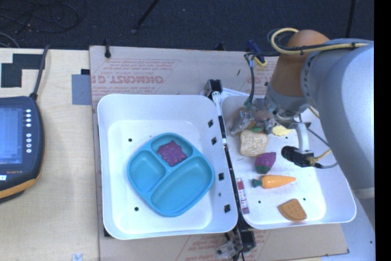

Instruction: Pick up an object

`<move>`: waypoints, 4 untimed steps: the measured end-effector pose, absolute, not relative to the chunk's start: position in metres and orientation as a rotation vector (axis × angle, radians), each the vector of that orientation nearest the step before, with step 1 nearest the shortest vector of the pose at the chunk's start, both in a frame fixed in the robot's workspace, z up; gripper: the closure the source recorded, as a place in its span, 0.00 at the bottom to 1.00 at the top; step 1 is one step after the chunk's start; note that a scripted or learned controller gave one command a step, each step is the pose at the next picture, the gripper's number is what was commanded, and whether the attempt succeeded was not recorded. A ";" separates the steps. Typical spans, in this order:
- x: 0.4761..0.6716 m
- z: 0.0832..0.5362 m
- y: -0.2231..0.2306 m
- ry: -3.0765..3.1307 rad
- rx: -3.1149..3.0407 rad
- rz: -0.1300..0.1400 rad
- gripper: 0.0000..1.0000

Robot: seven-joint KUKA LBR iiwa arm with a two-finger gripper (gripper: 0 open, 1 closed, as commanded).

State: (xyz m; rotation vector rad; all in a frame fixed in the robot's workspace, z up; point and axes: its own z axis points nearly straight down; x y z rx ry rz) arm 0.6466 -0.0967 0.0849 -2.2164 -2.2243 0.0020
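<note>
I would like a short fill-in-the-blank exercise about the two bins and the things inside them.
1. The blue tray lies in the ____ bin.
2. The purple item on the tray sits in one of its ____ compartments.
3. The toy carrot lies in the ____ bin.
4. The tray has ____ compartments.

Missing words: left; smaller; right; three

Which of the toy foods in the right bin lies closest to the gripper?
The beige bread slice. It lies right below the gripper, while the purple piece, carrot and orange cracker lie farther toward the bin's front.
</note>
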 end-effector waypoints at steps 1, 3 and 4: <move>0.643 0.084 -0.126 -2.218 -2.220 0.007 0.00; 0.643 0.091 -0.125 -2.220 -2.208 0.015 0.00; 0.643 0.084 -0.098 -2.220 -2.215 0.007 0.00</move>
